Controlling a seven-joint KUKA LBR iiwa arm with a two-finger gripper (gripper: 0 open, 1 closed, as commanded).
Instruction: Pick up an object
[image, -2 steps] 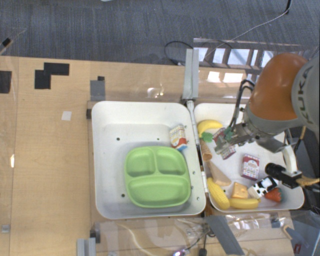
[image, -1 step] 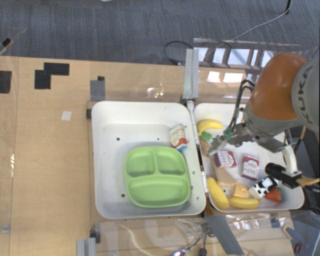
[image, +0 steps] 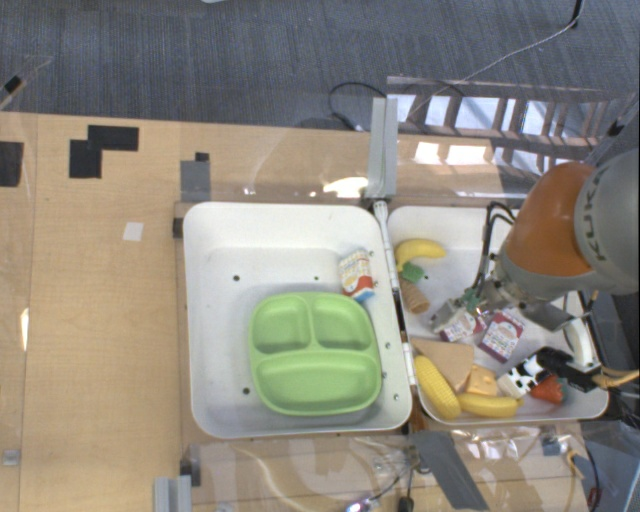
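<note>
Right bin (image: 455, 225): we log the gripper (image: 470, 298) low over small packets (image: 458, 325); finger state we cannot tell. Left bin (image: 215, 300): green tray (image: 315, 352).

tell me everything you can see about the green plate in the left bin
The green plate is a light green, rounded rectangle that looks like matte plastic, split by raised ridges into three compartments: two smaller ones at the far side, one long one nearer the camera. It lies flat and right side up on the floor of the left bin, toward its near right part. A small packet sits by its far right corner.
</note>
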